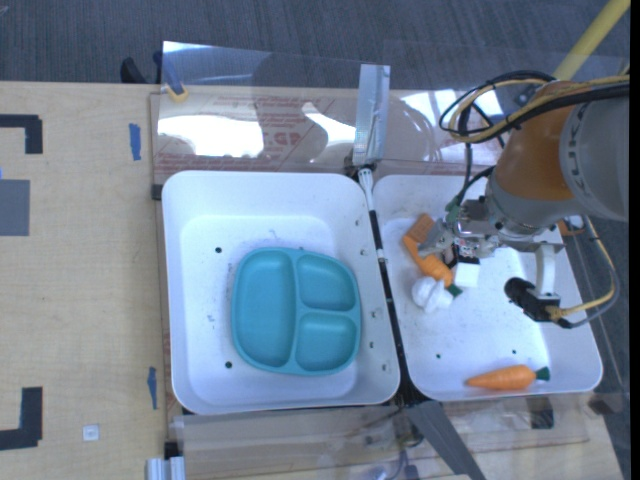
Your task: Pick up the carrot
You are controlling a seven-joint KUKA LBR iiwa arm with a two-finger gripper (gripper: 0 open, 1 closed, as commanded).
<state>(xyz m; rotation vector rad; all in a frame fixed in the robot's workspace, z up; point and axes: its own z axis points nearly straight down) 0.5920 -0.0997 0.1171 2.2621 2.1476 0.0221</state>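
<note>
**Arm hanging over right bin, carrot lying apart**

The grey arm (560, 158) is reaching over the right bin (570, 368), while a teal divided plate (296, 310) is sitting in the left bin (190, 218). The gripper (462, 253) is hovering among small orange and white items (432, 278); whether it is grasping anything cannot be told. The carrot (502, 376) is lying near the bin's front edge, well apart from the gripper.

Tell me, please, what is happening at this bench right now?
The grey and orange arm has reached into the right bin, its gripper low over a small cluster of orange and white toy pieces near the divider. A carrot lies apart by the bin's near edge. The left bin holds a teal divided plate.
</note>
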